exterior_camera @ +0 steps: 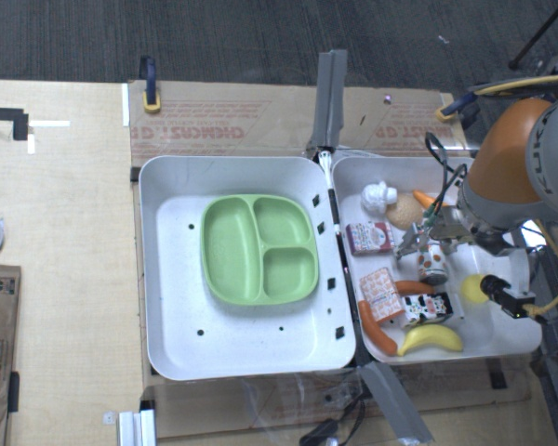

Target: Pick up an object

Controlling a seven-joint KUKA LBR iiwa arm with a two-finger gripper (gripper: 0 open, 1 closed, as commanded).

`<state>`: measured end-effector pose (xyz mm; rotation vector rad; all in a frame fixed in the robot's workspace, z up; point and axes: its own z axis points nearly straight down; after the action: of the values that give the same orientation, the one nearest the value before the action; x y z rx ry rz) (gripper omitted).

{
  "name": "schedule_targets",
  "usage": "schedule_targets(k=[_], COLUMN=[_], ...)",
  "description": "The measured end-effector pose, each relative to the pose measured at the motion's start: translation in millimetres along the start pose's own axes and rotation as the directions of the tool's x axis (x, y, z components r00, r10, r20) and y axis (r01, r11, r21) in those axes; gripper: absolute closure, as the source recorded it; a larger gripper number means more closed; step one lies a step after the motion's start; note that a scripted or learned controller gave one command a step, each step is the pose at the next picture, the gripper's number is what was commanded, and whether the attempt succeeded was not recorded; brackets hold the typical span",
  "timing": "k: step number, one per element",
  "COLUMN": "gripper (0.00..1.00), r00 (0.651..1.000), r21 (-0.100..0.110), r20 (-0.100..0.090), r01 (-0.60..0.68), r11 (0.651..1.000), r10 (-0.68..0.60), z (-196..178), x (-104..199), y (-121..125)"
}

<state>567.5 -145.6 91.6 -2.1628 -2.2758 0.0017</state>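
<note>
Arm is reaching in from the right, orange band showing above the wrist, and is hanging over the right bin. Gripper is sitting low among the clutter, pointing toward the bin's middle. Whether it is spread or pressed together cannot be told from this view, and nothing is showing clearly between its tips.

Things lying around the gripper, all in the right bin:
- Can, small and upright-looking, is sitting just beside the gripper, on its near-right side; touching or not, cannot tell.
- Maroon carton is lying to the gripper's left, near.
- Tan ball is resting just beyond the gripper, toward the far wall.
- White toy is lying beyond and left, past the ball.
- Orange piece is poking out beyond the gripper, beside the ball.
- Patterned card is lying nearer the camera and left.
- Carrot is lying further toward the near-left corner.
- Banana is lying by the near wall, well apart from the gripper.
- Yellow lemon is sitting to the near right, beside a black fitting.

Left bin is lying well to the gripper's left, holding a green tray with three compartments.
</note>
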Motion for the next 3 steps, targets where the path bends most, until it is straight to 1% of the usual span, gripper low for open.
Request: schedule_targets(k=[1,2,3], gripper=[0.0,1.0,0.0], r00=[0.992,0.992,0.993], r21=[0.0,-0.001,-0.003], r20=[0.0,0.001,0.009], r01=[0.127,0.123,0.118], r11=[0.992,0.992,0.993], r10=[-0.127,-0.123,-0.118], z=[0,-8,-10], x=[46,45,40], y=[-60,-60,-60])
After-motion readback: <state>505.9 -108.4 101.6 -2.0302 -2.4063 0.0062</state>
